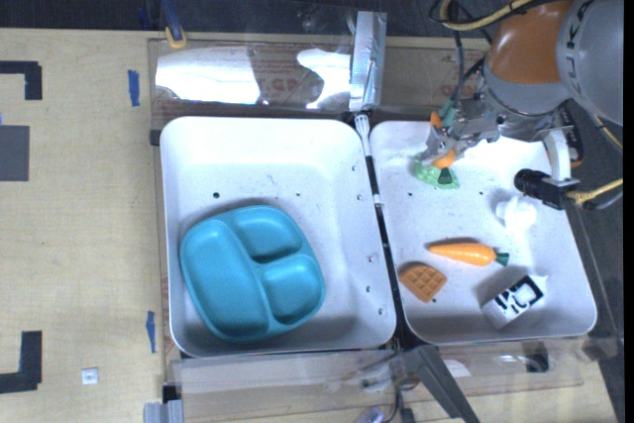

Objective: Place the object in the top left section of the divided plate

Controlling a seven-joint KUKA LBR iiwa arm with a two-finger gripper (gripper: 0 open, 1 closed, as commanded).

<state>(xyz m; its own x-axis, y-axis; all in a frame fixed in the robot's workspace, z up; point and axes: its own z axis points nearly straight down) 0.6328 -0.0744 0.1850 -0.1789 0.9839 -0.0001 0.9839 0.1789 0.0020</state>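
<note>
- One small orange-and-green toy [439,165] lies near the back of the right bin [575,258], directly under the gripper [448,136]; it is the piece nearest the claw, on the side closest to the divided plate's bin.
- The gripper hangs right above that toy, its tip touching or nearly touching it; whether the claw is open, closed or gripping, I cannot tell from where I stand.
- The grey arm [584,35] with its orange band [535,10] reaches in behind the right bin.
- Across the middle wall from the toy, the blue divided plate [250,270] sits in the left bin [188,149], towards its front.
- Farther from the plate, in the right bin: a toy carrot [464,254], a waffle-like piece [423,281] just beside it, a white block with black marks [516,297], and a pale white item [515,212].
</note>
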